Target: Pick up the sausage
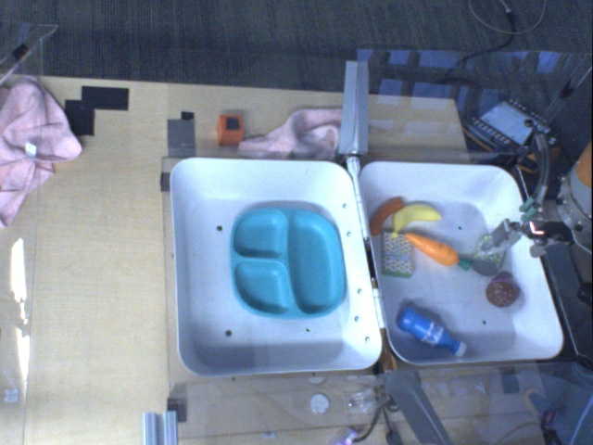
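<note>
The sausage [384,214] is a reddish-brown curved piece in the right bin [519,346], at its back left close to the dividing wall. A yellow banana [417,215] touches its right side. My gripper [497,240] reaches in from the right edge of that bin, low over its right half. It is well to the right of the sausage, near the green leafy end of an orange carrot [434,248]. I see nothing held in it.
The right bin also holds a speckled rectangular sponge [398,255], a blue bottle [430,332] near the front and a dark red round item [502,292]. The left bin [199,341] holds a blue divided plate [285,260]. Pink cloths [296,134] lie behind the bins.
</note>
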Controlling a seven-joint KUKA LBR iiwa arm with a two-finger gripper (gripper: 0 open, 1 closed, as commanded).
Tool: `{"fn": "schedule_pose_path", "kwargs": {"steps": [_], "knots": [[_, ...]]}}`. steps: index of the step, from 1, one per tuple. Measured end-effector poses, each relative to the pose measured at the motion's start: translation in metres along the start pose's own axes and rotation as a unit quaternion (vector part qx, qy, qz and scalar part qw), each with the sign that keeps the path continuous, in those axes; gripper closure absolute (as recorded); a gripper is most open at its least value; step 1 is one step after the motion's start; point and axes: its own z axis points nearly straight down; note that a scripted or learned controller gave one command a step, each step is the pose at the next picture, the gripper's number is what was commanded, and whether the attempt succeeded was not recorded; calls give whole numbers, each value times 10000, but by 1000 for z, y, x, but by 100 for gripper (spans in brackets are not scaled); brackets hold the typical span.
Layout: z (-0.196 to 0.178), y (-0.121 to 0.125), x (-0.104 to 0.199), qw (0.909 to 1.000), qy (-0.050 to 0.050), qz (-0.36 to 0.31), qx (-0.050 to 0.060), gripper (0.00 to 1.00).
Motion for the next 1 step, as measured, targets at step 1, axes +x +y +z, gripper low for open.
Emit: {"fn": "schedule_pose_path", "kwargs": {"steps": [1], "knots": [[-85, 44, -17, 9995, -15, -302, -27, 0]]}}
